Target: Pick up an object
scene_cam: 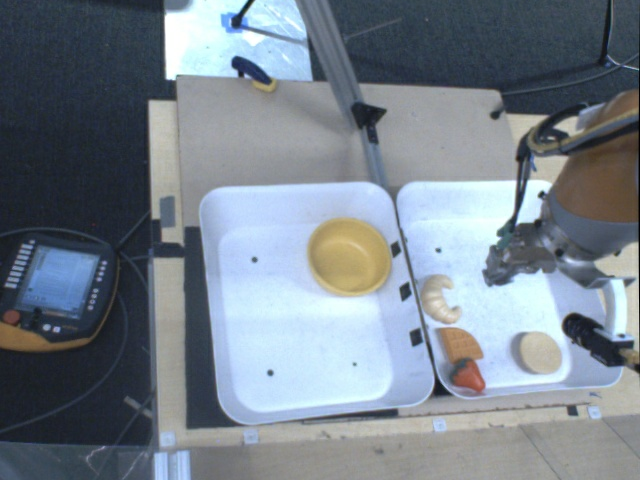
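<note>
The right bin (470,208) holds a pale croissant-shaped piece (441,300) near its left wall, an orange-brown bread slice (461,344) with a red piece (469,375) below it, and a round beige biscuit (538,352) at the lower right. A yellow bowl (349,256) sits in the left bin (260,298) near its upper right. My gripper (503,269) hangs over the middle of the right bin, to the right of the croissant and above the biscuit. Nothing shows between its fingers.
A grey pole (340,63) slants down from the top to the gap between the bins. A teach pendant (52,288) lies on the dark floor at the left. A blue and yellow clamp (253,72) sits at the board's far edge.
</note>
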You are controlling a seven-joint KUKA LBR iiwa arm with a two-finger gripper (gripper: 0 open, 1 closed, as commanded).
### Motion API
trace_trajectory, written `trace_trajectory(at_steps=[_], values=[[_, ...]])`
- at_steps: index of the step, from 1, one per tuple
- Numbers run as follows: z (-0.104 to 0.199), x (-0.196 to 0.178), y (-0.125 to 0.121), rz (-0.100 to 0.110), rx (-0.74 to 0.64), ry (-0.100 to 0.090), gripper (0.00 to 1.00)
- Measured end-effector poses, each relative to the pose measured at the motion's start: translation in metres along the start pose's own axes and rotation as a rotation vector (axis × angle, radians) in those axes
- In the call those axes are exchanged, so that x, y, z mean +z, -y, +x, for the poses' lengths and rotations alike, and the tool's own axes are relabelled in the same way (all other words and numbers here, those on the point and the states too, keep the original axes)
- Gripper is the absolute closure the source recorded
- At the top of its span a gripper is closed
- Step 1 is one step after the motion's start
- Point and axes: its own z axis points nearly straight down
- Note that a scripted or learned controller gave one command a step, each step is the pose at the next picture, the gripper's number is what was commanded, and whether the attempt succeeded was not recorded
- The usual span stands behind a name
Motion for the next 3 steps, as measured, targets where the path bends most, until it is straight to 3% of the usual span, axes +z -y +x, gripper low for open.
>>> trace_trajectory(at_steps=[1,3], values=[[0.047,-0.006,-0.008,0.0,0.001,0.0,1.0],[0.156,0.009,-0.001,0.001,0.001,0.0,1.0]])
